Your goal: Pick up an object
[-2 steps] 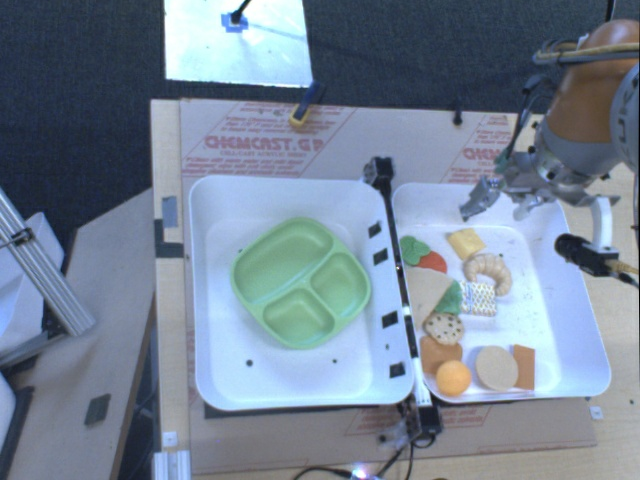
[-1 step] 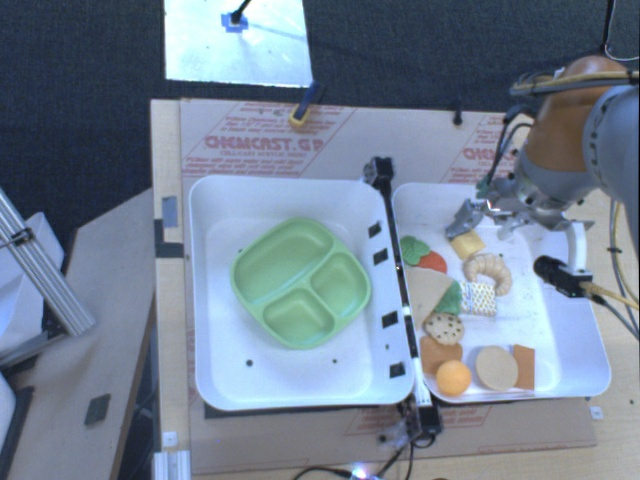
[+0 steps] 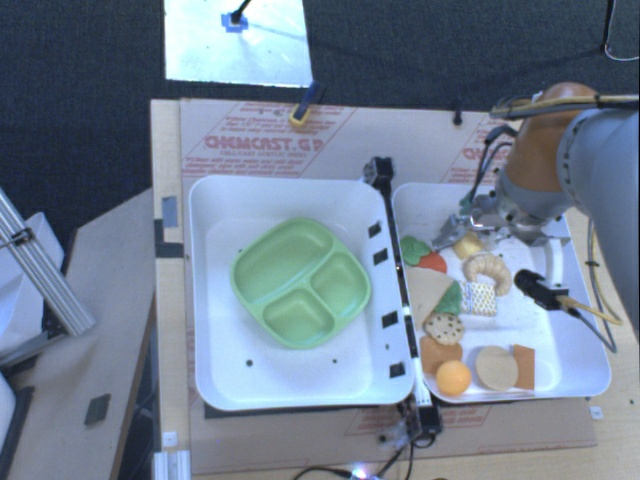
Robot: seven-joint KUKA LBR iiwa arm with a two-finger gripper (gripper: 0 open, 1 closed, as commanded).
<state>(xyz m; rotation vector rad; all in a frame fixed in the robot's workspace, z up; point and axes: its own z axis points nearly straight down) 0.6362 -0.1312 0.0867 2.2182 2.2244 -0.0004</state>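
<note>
Jaws [image 3: 462, 230] low in right bin [image 3: 585, 368], state unclear. Croissant [image 3: 488, 267] lies just beside them toward the near rim, long axis crosswise.

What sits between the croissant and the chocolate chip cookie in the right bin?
In the camera view, a small white patterned block lies between the croissant and the cookie.

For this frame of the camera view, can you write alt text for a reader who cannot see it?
A grey robot arm reaches from the right over the right bin, which holds a cluster of toy food, including a croissant, a cookie and an orange ball. The left bin holds a green divided tray.
</note>
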